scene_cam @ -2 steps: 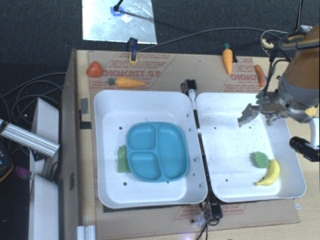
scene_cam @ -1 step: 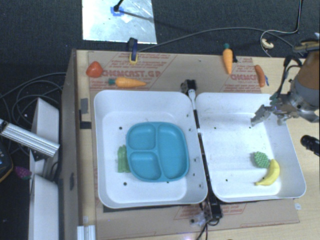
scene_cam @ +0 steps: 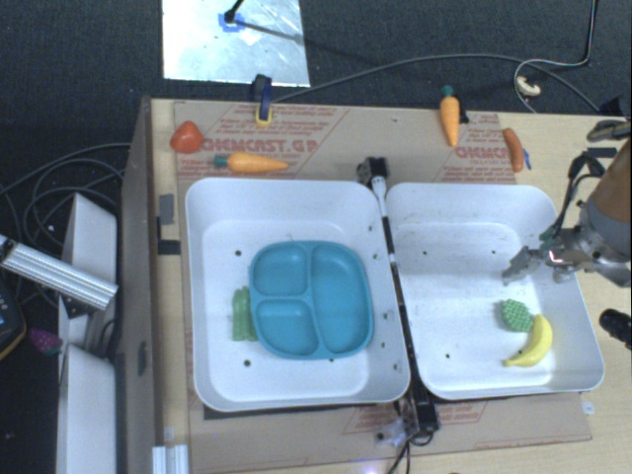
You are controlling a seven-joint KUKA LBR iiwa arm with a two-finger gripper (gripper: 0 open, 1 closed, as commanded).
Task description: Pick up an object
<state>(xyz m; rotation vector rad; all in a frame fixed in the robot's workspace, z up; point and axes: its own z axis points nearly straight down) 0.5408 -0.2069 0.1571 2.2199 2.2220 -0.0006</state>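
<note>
The pincer (scene_cam: 538, 261) was over the right bin (scene_cam: 464, 215), close to its right wall, at the end of the grey arm (scene_cam: 607, 220) that came in from the right. I could not tell if it was spread or pressed together, and no object was visible in it. Just below the pincer, on the bin floor, lay a small green object (scene_cam: 513, 313), and touching that one, a bit further down and right, lay a yellow banana (scene_cam: 533, 344). Far to the left of the pincer, in the left bin (scene_cam: 212, 265), rested a blue divided plate (scene_cam: 310, 298) with a green piece (scene_cam: 241, 315) beside its left edge.
</note>
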